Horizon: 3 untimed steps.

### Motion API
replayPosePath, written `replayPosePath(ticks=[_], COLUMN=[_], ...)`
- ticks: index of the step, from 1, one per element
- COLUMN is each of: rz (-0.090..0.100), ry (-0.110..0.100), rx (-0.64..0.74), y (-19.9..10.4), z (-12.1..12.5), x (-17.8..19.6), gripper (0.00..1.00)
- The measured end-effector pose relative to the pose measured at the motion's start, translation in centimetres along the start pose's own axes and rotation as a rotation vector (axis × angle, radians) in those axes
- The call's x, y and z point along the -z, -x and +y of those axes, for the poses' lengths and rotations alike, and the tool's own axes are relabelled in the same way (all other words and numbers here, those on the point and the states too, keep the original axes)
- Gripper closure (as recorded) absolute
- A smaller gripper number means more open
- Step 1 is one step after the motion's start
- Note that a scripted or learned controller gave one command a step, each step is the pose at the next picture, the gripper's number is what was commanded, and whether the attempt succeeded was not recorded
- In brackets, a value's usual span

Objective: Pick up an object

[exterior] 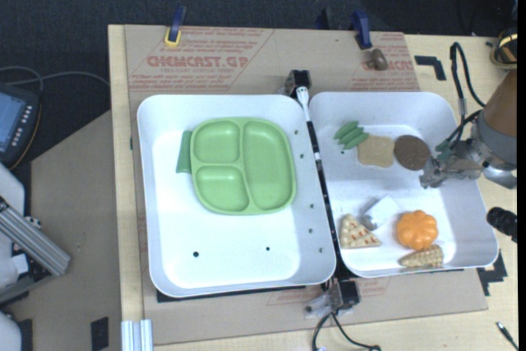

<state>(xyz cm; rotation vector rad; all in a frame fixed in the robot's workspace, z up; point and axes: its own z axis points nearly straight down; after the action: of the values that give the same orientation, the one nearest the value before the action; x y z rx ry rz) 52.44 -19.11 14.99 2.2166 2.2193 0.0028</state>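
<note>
- Two shallow white bins sit side by side on the tabletop [123, 177], which I am watching from a camera fixed above it.
- The left bin [164, 251] holds a green divided plate [243, 164] with three compartments, lying flat toward the far side of the bin.
- The right bin [468, 234] holds several small toy foods.
- A green bean-like piece [350, 135] lies at the far left of the right bin.
- Just right of it is a tan flat piece like a slice of bread [376, 151], and touching its right edge is a brown round disc [411, 150].
- Toward the near side, a pizza slice [358, 233] lies at the left, with a small grey object [374, 212] just beyond it.
- An orange pumpkin-like object [417, 228] sits to the right of the pizza slice, and a pale waffle-patterned cone [422, 258] lies just nearer, at the bin's near rim.
- My arm reaches in from the right, and the gripper [433, 173] hangs over the right bin, just right of and slightly nearer than the brown round disc.
- I cannot tell whether the gripper is apart or together, and I see nothing held in it.
- Blue and yellow clamps [174, 27] pin the far edge of the board under the bins.
</note>
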Motion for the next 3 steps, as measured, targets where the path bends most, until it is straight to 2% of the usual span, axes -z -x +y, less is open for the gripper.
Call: replayPosePath(ticks=[1,2,3], rz=[-0.001,0.000,0.001], ry=[0.002,0.000,-0.001], rx=[0.000,0.000,0.003], y=[-0.1,0.0,-4.8], z=[1.0,1.1,3.8], x=[5.9,7.6,6.6], gripper=[1.00,1.00,1.00])
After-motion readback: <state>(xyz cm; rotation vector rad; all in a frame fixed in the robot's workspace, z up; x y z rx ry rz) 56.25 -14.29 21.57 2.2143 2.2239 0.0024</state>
